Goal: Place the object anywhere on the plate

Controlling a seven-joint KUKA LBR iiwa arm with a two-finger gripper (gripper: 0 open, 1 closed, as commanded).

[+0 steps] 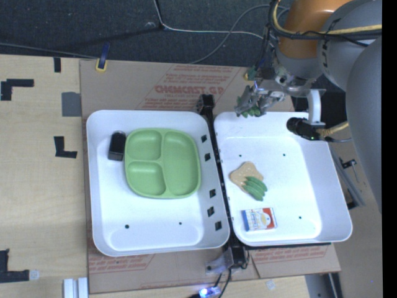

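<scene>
1. Camera view, from above and at a slant: two shallow white bins sit side by side on the counter (43,185), the left bin (99,185) holding the green plate (163,163), the right bin (310,185) holding the loose things.
2. The plate lies flat in the upper middle of the left bin, its three compartments bare and open from above, which suits a drop anywhere on it. A small black block (116,146) rests just beside its left rim, touching or nearly so.
3. In the right bin, centre-right of the frame, a tan piece (242,174) lies with a green pod-shaped toy (256,187) overlapping its lower right edge; a small white and red carton (258,219) lies flat below them, near the bin's lower wall. Which of these is the task's object cannot be told; none is on the plate.
4. The gripper (251,107) hangs at the upper right, over the top rim of the right bin near the divider. Its green-tipped jaws point down and look close together with nothing between them, though how wide they stand I cannot tell.
5. Room for moving: the double wall between the bins (214,166) is the edge any carried thing must clear. The right bin's upper half is open floor, so a descent toward the tan piece and pod looks unobstructed.
</scene>
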